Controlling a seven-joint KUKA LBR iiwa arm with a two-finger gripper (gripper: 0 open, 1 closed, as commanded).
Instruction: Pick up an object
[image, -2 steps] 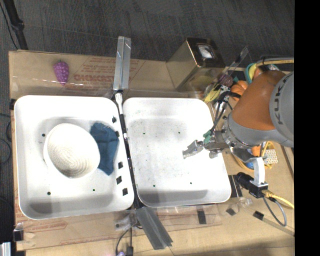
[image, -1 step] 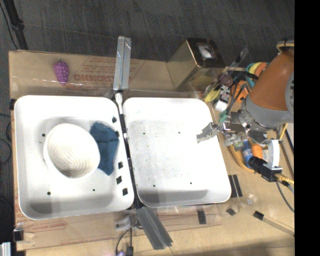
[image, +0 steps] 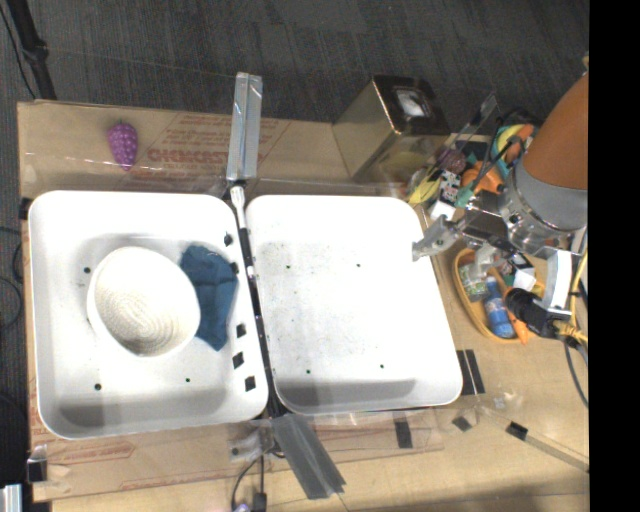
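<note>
White plastic makes up both shallow bins on the bench. The gripper (image: 440, 238) sits at the upper right corner of the right bin (image: 345, 305), just over its rim, with the grey arm (image: 545, 200) and its orange band (image: 562, 130) rising behind it toward the right edge. Whether the gripper is open or closed I cannot tell; its metal tip is small and blurs against the clutter behind it, and nothing can be made out in its grasp.

Well to the gripper's left, across the full width of the right bin and past the divider between the two bins, the left bin (image: 60, 400) holds two things. A pale woven hat (image: 143, 300) (round, cream-coloured, with a spiral weave on its crown) lies toward that bin's middle. A crumpled blue cloth (image: 211, 290) lies touching the hat on the side nearer the gripper, close to the bin's right wall.

Farther left still and higher in the view, a small purple grape-like object (image: 123, 144) rests on the brown cardboard (image: 190, 150) outside the bins. Just above and left of the gripper stands a brown box (image: 385, 135). Right behind and below the gripper lies a tangle of coloured wires (image: 480, 160) and a yellow-rimmed dish (image: 485, 290) with small items in it.
</note>
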